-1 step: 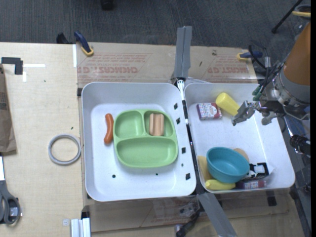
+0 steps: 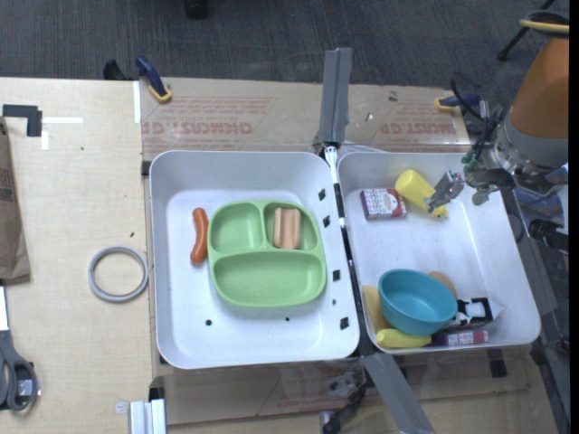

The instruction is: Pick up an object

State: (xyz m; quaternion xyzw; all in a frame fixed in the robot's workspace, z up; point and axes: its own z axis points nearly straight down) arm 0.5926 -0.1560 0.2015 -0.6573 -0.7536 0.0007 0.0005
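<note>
My gripper (image 2: pixel 461 191) hangs over the right bin's (image 2: pixel 507 269) far right part with its fingers apart and nothing between them. A yellow block (image 2: pixel 414 186) lies just left of the left fingertip (image 2: pixel 444 191). A small red and white box (image 2: pixel 383 203) sits beside the block. Near the bin's front, a blue bowl (image 2: pixel 416 298) rests against a yellow banana (image 2: pixel 396 334), with a small tube (image 2: pixel 464 336) next to them. The left bin (image 2: pixel 172 315) holds a green divided plate (image 2: pixel 267 269) with a hot dog (image 2: pixel 287 227) in one compartment, and a loose sausage (image 2: pixel 198 235) lies beside the plate.
A metal divider (image 2: pixel 336 98) runs between the bins. On the bench to the left lie a tape ring (image 2: pixel 118 272), scissors (image 2: pixel 14 380) and a brown bag (image 2: pixel 11 215). Clamps (image 2: pixel 154 78) grip the cardboard behind the bins.
</note>
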